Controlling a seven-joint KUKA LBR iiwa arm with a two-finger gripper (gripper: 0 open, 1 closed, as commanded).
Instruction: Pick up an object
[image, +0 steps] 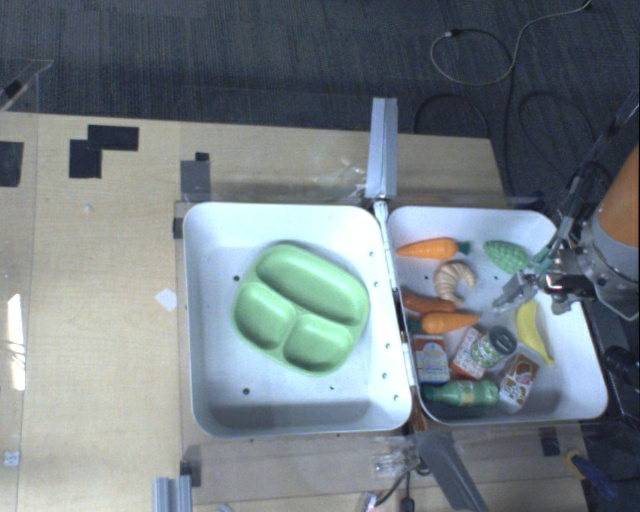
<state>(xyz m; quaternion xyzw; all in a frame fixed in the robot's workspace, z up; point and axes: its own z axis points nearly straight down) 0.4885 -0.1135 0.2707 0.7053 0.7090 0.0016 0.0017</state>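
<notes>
curved yellow banana (534, 332), apparently beside gripper (522, 291).

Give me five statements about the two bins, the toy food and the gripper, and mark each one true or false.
1. The green divided plate lies in the left bin. True.
2. The banana lies in the left bin. False: it lies in the right bin, near the gripper.
3. The gripper hangs over the right bin. True.
4. The croissant sits on the green plate. False: it lies in the right bin, just below the upper carrot.
5. The green bottle lies near the right bin's front edge. True.
</notes>
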